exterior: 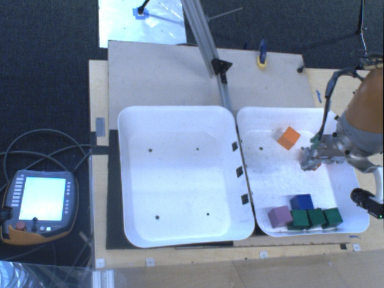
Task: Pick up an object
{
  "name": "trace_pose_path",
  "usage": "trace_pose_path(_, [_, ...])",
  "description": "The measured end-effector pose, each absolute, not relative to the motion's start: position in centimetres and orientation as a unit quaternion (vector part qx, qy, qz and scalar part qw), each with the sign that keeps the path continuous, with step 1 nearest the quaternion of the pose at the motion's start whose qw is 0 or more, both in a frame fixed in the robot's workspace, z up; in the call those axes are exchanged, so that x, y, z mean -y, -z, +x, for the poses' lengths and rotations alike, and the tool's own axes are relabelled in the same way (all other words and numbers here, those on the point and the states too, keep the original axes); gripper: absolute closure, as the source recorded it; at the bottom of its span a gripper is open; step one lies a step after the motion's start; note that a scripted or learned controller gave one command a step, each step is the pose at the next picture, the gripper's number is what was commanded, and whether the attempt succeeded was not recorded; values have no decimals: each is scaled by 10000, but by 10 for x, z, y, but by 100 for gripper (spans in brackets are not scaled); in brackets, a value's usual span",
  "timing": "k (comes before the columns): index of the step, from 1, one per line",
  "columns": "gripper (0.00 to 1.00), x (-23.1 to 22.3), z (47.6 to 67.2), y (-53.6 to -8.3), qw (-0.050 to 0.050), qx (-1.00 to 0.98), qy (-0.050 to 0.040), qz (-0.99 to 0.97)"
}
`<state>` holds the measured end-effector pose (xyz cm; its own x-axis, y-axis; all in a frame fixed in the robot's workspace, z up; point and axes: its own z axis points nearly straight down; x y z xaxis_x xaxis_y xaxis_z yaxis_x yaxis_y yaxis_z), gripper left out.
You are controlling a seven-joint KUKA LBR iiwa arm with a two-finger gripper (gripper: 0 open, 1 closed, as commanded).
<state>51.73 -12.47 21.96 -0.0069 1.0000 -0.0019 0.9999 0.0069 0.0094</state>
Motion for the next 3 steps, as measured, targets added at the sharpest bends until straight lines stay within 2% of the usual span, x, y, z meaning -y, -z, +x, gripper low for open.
trace_pose_path(1, [100,119,524,-266,32,-7094,-23,7048])
trace_pose_path(2, [100,69,554,-253,10,-7108,-15,7034])
trace_pose_path(3, [100,10,571,-249,3,-7111,-16,7031])
